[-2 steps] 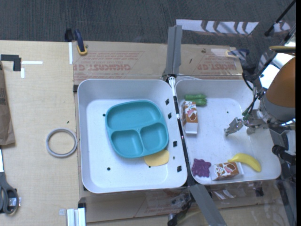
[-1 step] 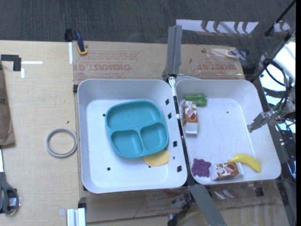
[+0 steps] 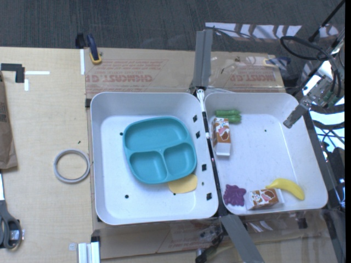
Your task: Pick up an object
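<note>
The right bin holds a green pea pod and a small brown-and-white carton near its left wall. Along its front edge lie a purple bunch of grapes, a second carton and a yellow banana. In the left bin lies a teal divided plate with a yellow flat piece poking out from under its front rim. My gripper hangs over the right bin's far right corner, well away from all the objects, with nothing visibly in it.
On the wooden bench left of the bins lie a grey tape ring, scissors and a brown bag. A blue-and-yellow clamp sits at the back. Cables crowd the back right.
</note>
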Available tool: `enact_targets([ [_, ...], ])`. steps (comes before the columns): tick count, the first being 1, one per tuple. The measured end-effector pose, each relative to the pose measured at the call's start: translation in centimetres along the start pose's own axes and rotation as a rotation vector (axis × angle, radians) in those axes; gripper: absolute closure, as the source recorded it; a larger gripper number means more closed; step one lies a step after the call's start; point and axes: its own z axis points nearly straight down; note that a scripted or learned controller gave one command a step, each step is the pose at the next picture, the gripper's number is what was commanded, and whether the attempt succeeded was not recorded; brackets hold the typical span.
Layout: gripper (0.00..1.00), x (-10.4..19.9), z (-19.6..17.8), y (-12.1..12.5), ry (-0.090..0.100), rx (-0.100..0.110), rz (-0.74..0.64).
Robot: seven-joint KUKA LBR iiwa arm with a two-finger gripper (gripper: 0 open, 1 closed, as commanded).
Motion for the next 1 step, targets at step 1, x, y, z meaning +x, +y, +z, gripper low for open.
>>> enact_targets([
  [1,0.0,-0.15,13.04,8.01,0.002,0.002,0.182],
])
